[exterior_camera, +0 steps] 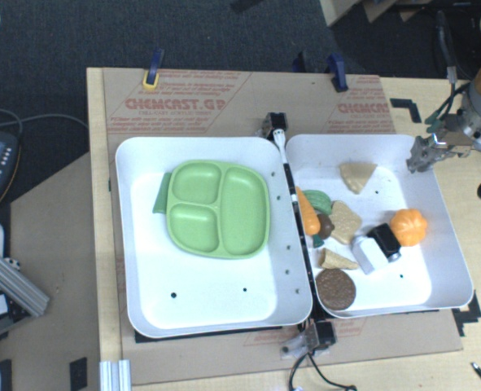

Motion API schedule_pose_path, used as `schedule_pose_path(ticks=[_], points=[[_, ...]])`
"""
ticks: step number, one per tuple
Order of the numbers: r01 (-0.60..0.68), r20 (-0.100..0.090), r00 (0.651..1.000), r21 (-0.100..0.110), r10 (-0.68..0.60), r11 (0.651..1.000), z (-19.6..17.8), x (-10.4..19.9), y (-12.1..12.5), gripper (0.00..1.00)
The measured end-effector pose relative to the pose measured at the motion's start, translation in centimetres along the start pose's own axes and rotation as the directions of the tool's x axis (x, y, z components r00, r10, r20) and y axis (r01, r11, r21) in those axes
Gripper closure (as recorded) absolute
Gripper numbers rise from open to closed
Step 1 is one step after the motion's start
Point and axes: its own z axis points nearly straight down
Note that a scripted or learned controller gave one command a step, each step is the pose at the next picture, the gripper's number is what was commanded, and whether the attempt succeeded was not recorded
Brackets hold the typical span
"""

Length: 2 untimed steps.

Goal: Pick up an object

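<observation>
The right bin [435, 218] holds several small objects: a tan wedge [357, 175], an orange ball [408, 226], a black and white block [377, 247], a brown round disc [335, 288], an orange carrot shape [308, 213], a dark green piece [319, 199] and tan bread-like pieces [344, 221]. My gripper [424, 153] hangs over the right bin's far right corner, to the right of the tan wedge and above the orange ball. Nothing shows between its fingers.
The left bin [142, 243] holds a green divided plate [220, 208]. Both bins rest on a cardboard sheet [183, 104] held by blue and yellow clamps at the far edge. A black bracket joins the bins at the middle.
</observation>
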Motion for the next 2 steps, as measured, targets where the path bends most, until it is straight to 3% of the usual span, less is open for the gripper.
schedule_pose_path(ticks=[1, 2], points=[[0.004, -0.007, 1.000, 0.012, -0.004, 1.000, 0.3, 5.9, -1.9, 1.00], [0.004, -0.006, 1.000, 0.012, -0.004, 1.000, 0.9, 10.6, -2.3, 1.00]])
